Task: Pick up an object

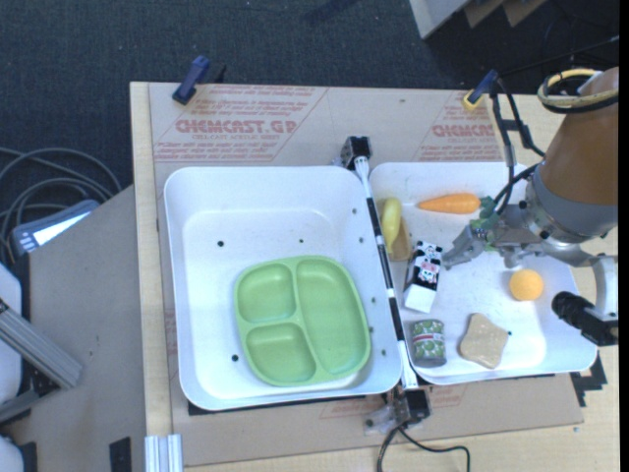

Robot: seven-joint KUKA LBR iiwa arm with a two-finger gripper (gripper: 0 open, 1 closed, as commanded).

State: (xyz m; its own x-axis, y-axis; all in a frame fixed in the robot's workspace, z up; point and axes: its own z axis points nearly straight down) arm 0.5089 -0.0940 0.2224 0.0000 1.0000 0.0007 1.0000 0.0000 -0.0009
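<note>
A robotics lab is showing itself here. A bench point(295, 116) topped with printed protective sheeting is sitting on dark carpet, with clamps point(190, 80) gripping its far edge. Loose cables point(49, 180) are coiling on the floor off its left edge, and a grey-and-orange industrial arm point(580, 165) is reaching in over the right-hand white bin point(491, 370).
</note>
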